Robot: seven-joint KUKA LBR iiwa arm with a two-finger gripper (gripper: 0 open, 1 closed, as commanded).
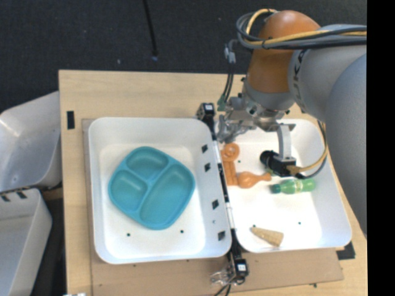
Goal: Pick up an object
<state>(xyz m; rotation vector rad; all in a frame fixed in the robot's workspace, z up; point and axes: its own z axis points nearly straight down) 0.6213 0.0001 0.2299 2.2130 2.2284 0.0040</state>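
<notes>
The tool hung over the right bin's far-left corner, its grip impossible to tell, seemingly poised above the orange spoon near the left wall, with a green bottle mid-bin.

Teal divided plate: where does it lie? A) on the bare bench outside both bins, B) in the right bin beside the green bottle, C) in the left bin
C: the teal divided plate lies flat inside the left bin, while the green bottle lies in the right bin.
</notes>
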